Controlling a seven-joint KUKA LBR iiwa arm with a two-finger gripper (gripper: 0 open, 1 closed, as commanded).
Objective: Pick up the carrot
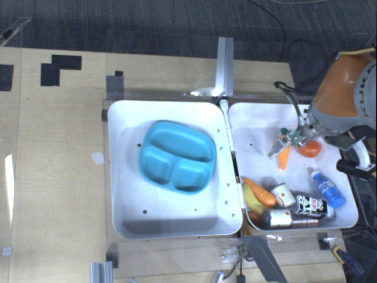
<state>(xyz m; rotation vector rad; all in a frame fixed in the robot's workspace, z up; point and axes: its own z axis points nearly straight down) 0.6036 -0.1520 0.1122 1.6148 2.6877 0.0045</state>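
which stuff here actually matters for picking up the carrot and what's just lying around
Belongs to the job:
- carrot, in the right bin
- claw, right at the carrot's upper end

Just lying about:
- blue divided tray in the left bin
- orange-red ball
- blue bottle
- black-and-white can
- dark bottle
- banana

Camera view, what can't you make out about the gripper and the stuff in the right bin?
- gripper: too small and blurred to tell whether it grips the carrot beside it.
- Reddish round object: partly hidden under the arm's wrist, so its identity is unclear.
- Dark bottle: label print too small to read.
- Yellow item: mostly covered by an orange piece lying over it.
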